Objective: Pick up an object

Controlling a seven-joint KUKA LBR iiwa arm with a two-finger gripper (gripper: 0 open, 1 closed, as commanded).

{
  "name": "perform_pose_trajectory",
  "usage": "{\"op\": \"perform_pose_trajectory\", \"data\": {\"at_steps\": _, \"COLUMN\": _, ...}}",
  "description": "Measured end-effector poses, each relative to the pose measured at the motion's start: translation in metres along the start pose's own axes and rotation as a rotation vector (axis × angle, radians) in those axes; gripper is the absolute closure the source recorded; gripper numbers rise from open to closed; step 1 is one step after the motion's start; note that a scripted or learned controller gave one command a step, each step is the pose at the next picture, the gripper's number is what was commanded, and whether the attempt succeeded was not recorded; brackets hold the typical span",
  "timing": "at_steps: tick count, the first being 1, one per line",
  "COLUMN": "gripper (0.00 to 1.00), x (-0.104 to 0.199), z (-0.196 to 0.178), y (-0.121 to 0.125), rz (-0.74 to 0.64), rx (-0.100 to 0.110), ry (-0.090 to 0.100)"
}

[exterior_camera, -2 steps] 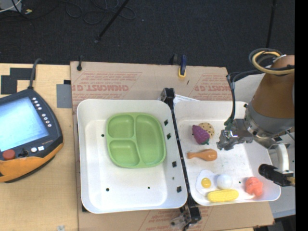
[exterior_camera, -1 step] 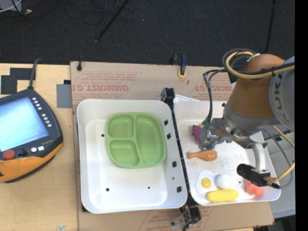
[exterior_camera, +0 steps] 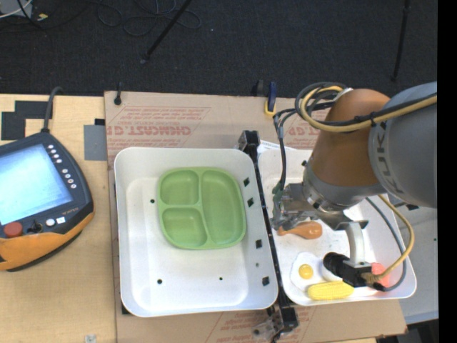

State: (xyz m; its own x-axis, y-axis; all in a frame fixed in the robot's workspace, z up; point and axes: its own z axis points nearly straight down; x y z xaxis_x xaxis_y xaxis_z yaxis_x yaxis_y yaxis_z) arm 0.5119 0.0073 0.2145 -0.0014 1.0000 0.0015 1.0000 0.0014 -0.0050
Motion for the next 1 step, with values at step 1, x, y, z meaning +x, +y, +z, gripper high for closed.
{"op": "perform_pose_trajectory", "data": {"at_steps": 1, "gripper": 1.00, "x": 0.0444, "z": -0.0140, "y": -0.0081, "rz": -0.001, "rx": -0.002, "ry": -0.001}}
